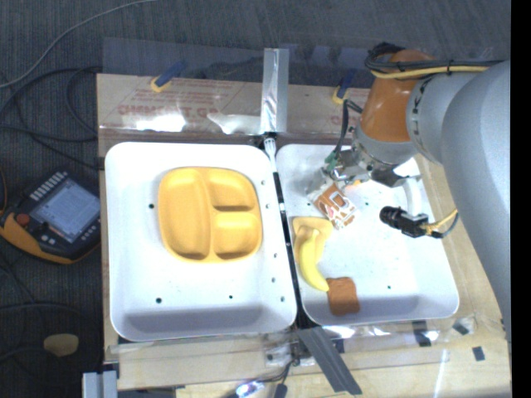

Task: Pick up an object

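The gripper (342, 171) is seen low in the right bin (431, 293), just above a small orange-and-white packet (335, 206); how its tips are set cannot be told. Near the packet, a banana (309, 254) is laid along the bin's left wall, a brown block (343, 296) touching its lower end. A yellow divided tray (209, 214) is held by the left bin (133, 305).

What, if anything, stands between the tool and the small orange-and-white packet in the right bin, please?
Nothing visible does. The tool hangs just above and up-left of the orange-and-white packet in the right bin, with no object between them. The banana and the brown block lie further down the bin, off that line.
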### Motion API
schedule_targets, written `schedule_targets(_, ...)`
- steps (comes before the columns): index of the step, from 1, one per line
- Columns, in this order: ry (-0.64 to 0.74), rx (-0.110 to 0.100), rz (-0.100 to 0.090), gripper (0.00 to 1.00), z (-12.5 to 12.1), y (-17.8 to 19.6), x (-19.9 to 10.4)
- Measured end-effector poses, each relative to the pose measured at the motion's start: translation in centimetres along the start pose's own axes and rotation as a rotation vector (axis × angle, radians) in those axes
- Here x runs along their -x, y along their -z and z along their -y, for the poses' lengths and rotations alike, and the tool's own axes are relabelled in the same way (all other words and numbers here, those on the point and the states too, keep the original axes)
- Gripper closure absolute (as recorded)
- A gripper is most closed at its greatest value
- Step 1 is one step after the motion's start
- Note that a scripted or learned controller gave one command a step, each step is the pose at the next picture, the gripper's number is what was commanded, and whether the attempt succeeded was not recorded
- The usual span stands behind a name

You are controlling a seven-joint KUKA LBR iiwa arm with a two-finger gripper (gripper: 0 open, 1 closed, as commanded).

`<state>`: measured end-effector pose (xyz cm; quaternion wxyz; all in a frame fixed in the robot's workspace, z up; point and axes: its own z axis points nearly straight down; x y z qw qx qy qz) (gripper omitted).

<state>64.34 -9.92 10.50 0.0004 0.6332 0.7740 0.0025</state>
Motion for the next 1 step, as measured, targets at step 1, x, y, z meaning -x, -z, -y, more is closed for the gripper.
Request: schedule_targets(1,-0.027,-0.005,0.004,1.0,-3.91,7.85,-6.57)
